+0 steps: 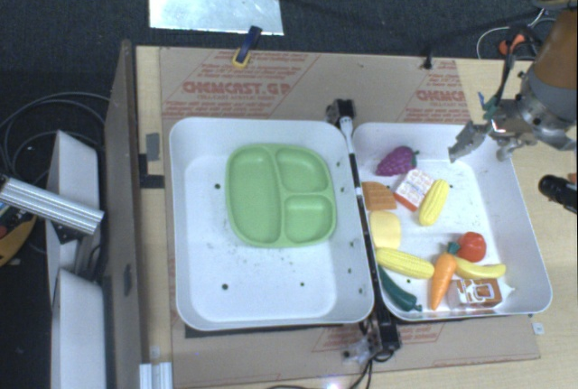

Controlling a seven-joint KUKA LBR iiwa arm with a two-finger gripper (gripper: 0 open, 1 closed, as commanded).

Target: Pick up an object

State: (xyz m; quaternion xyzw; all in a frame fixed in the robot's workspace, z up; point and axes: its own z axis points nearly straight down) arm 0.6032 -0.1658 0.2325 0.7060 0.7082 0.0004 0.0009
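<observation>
The right bin holds several toy foods. Among them are a purple bunch of grapes, a red-and-white box, a corn cob, a carrot and a red tomato. My gripper hangs over the bin's far right corner, up and to the right of the corn. It is open, with its fingers spread and nothing between them.
The left bin holds a green divided plate. More toys lie at the right bin's near end: a yellow banana, a brown carton and a dark green piece. A black clip sits where the bins meet.
</observation>
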